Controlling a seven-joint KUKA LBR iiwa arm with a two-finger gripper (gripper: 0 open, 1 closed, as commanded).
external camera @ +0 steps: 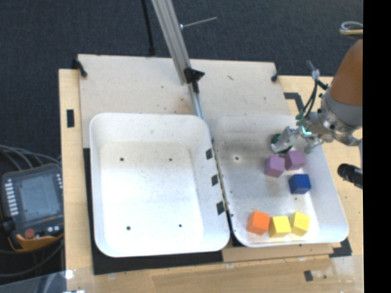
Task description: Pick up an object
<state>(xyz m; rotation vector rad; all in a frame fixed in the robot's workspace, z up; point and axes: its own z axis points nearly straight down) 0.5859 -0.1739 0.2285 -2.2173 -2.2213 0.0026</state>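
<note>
Two shallow white bins sit side by side on the bench; the right bin [324, 224] serves as landmark. Left bin [153, 182]: beside it, across the shared divider. Arm [348, 84]: grey with orange band, reaching over the right bin's far right rim. Gripper [287, 140]: low over the bin's far half, just above the purple pair; whether its jaws are spread or pressed together cannot be told. Blocks, all inside the right bin: two purple cubes [275, 165] mid-bin, close together; blue cube [299, 184] just nearer the front; orange cube [258, 222], two yellow cubes [281, 226] in a row along the front rim. Handling, judged: small, light, rigid blocks; grasp across opposite flat faces. Neighbours crowd the purple pair.
</note>
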